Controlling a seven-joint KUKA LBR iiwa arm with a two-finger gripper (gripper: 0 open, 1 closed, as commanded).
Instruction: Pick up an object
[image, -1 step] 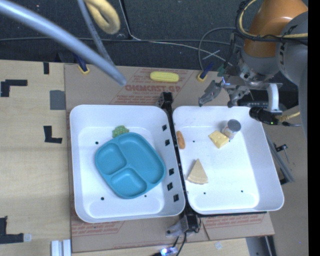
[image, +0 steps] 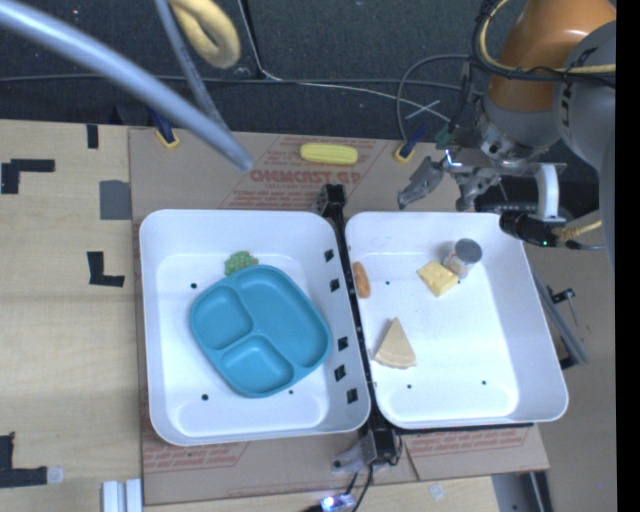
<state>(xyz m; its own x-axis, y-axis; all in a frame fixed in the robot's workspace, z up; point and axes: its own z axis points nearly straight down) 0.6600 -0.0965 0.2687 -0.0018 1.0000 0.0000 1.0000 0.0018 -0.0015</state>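
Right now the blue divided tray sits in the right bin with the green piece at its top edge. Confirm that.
Wrong bin. The camera view shows the blue divided tray in the left bin, not the right one. The green piece does sit at its top edge.

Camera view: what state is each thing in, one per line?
Gripper: open, above the right bin's far rim, holding nothing.
Blue tray: flat in the left bin.
Cheese wedge: flat in the right bin.
Grey cylinder: touching the yellow block.
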